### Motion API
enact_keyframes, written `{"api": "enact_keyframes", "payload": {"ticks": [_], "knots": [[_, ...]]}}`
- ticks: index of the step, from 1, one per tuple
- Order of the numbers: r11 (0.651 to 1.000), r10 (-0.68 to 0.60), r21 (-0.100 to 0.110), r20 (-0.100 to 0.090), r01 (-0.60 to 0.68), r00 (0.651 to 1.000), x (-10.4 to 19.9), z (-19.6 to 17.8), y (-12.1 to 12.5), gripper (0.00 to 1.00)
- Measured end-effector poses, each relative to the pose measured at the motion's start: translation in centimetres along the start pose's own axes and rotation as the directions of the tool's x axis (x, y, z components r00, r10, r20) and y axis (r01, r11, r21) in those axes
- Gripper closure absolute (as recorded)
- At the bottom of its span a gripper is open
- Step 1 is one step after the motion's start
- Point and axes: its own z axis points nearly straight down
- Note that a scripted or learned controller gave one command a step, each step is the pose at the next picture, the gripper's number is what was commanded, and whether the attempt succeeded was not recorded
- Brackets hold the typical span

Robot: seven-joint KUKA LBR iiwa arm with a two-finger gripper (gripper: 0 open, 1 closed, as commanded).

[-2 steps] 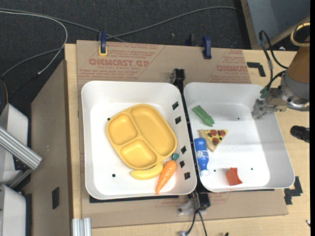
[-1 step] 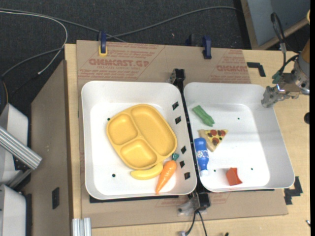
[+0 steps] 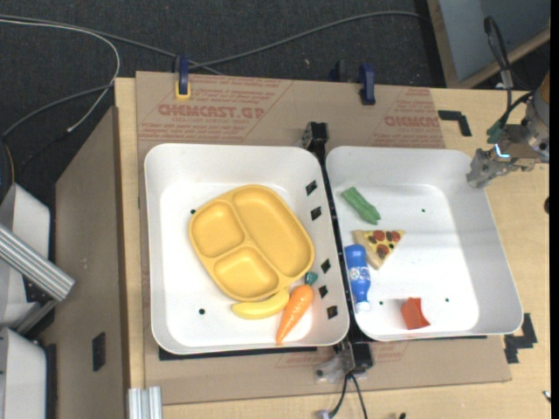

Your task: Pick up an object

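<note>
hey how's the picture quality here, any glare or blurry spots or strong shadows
Camera view: lighting is even and soft; the white bins look bright but keep detail; the yellow tray, carrot and blue bottle are sharp with faint shadows; the tool at the right edge looks slightly soft.

Dark carpet floor (image 3: 262, 16) around cardboard-topped bench (image 3: 262, 107)

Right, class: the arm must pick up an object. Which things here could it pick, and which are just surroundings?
Could be picked:
banana
carrot
blue bottle
pizza slice
green pod
red block
yellow divided plate

Surroundings:
left bin
right bin
cardboard sheet
clamps
</note>
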Motion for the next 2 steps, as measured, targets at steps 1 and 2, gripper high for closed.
{"api": "enact_keyframes", "payload": {"ticks": [1,2], "knots": [[1.0,-0.004,0.005,-0.003,0.004,1.0,5.8,-0.5,-0.8,1.0],[1.0,-0.004,0.006,-0.003,0.004,1.0,10.8,0.6,-0.8,1.0]]}}
